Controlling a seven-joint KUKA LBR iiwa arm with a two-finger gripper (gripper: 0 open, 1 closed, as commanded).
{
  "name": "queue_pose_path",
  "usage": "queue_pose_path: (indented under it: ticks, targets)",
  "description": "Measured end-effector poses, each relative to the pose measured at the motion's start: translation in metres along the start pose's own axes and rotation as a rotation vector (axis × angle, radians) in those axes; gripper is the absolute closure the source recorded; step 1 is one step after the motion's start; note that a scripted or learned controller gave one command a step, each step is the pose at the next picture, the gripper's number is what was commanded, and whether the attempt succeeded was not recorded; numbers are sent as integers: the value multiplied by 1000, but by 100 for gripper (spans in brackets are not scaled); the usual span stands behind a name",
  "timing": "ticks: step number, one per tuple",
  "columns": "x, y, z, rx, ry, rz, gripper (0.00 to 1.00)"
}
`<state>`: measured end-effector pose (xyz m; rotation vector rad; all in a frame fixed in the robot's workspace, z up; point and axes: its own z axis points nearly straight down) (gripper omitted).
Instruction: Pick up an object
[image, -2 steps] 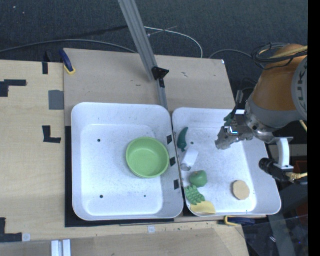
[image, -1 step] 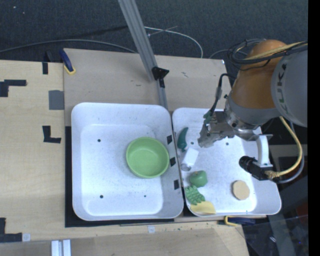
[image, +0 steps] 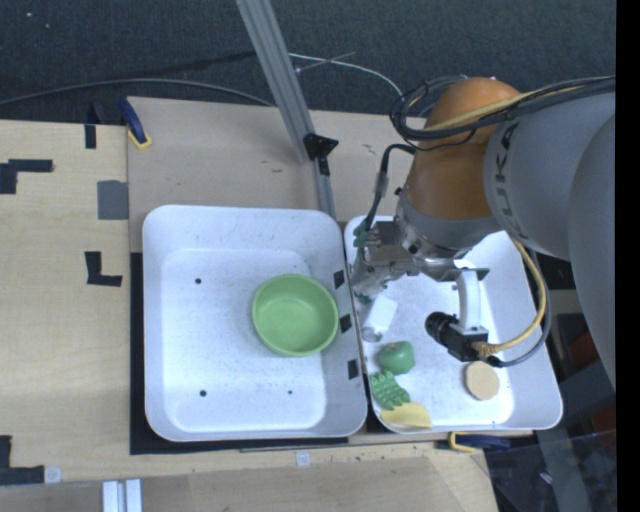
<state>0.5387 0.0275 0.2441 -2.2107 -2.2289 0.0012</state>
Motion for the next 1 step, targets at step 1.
queue_pose_path:
  ticks: [1]
  targets:
    - [48, 8, 17, 2, -1, 2, 100]
